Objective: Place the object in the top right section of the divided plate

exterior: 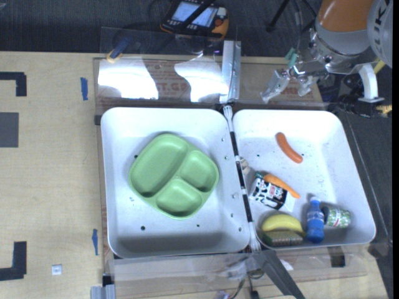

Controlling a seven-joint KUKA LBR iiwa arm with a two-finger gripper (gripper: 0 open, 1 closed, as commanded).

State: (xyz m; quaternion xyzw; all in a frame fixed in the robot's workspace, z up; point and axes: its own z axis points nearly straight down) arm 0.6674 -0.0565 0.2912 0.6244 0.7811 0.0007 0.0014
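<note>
Divided plate (174,174), green and three-sectioned, sits in the left bin (118,129), turned at an angle, nothing on it yet. Moving right, past the rim where the bins meet, the right bin (336,129) holds the candidates: a small orange sausage (289,147) lying alone near the top, then a cluster below with a black-and-white carton (269,193), a carrot (282,185) across it, a banana (281,222), a blue bottle (315,219) and a green can (337,217). The sausage looks light, smooth, a bit rubbery, likely to roll; a pinch across its middle seems best. Far right, above the bin's back edge, the tool (288,83) hangs clear of everything, fingers spread, nothing between them.
</note>
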